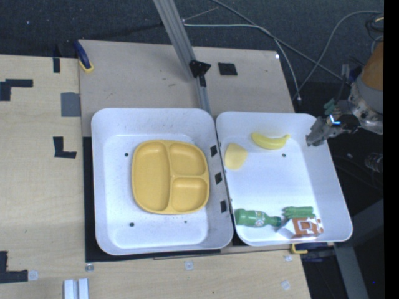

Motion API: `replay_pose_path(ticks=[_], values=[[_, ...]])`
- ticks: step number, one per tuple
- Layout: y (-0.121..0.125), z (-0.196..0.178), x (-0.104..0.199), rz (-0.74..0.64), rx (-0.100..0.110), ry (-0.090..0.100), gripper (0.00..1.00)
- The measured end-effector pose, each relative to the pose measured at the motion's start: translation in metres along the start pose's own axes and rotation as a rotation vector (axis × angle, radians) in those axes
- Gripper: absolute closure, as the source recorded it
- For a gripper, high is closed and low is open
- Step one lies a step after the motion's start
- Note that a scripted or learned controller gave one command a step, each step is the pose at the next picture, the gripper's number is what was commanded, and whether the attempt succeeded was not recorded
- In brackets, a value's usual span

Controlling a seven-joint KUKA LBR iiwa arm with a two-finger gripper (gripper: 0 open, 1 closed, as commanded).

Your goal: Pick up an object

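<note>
Camera view shows the right bin [330, 185] holding the loose things that could be picked; a yellow banana [270, 141] lies near its far wall, curved side toward the near edge; a pale yellow rounded piece [235, 157] sits just beside the bin's left wall, a little nearer than the banana and apart from it; a green bottle [256, 217] lies on its side along the near wall; just to its right lie a small green piece [298, 212] and a white and orange packet [306, 227], close together in the near right corner, though whether they touch is hard to tell. The left bin [106, 167] carries a yellow divided tray [169, 176] with three compartments, resting flat about its middle; the two bins stand side by side, their walls meeting along the centre. The claw [319, 134] hangs at the far right rim of the right bin, near the banana but apart from it, with nothing visibly between its parts; whether it is spread or pressed together I cannot tell. The grey arm [368, 108] with its orange band comes in from the right. The desk [37, 167] under the bins is pale wood with dark tape marks; a slanted metal pole [177, 27] and thin cables cross the far side.
</note>
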State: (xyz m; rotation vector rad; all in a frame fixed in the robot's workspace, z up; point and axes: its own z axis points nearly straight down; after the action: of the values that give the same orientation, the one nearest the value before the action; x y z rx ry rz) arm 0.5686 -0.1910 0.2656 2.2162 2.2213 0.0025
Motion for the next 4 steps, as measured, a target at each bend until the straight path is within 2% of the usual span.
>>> replay_pose_path(ticks=[1,2,3,4], values=[[-0.01,0.011,0.047,-0.002,0.006,0.002,1.0],[-0.006,0.023,0.093,-0.003,0.006,0.002,1.0],[-0.015,0.036,0.149,-0.003,0.007,0.003,1.0],[-0.009,0.034,0.212,-0.006,0.005,0.003,1.0]])
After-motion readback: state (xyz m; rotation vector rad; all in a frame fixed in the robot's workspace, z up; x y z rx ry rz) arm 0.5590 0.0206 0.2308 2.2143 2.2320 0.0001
